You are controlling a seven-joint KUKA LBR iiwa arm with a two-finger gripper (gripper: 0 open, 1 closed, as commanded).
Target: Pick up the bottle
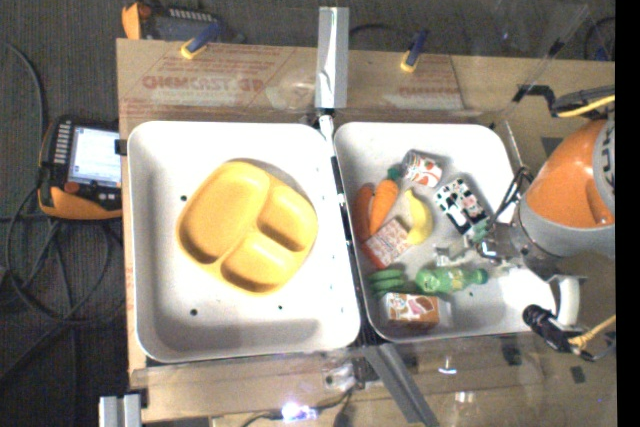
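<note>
The green bottle [449,277] is seen lying on its side in the right bin [500,310] just beside the tool [487,250], whose opening cannot be told, so a grasp across its narrow body, clear of the neighbouring cartons, is advised.

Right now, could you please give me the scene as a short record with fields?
left bin: holds a yellow divided tray
right bin: holds a cluster of small items
bottle: green, lying on its side in the right bin
near bottle: carrot, black-and-white carton, small brown box
hand: over the right bin, by the bottle's right end
bottle held: cannot tell
</note>
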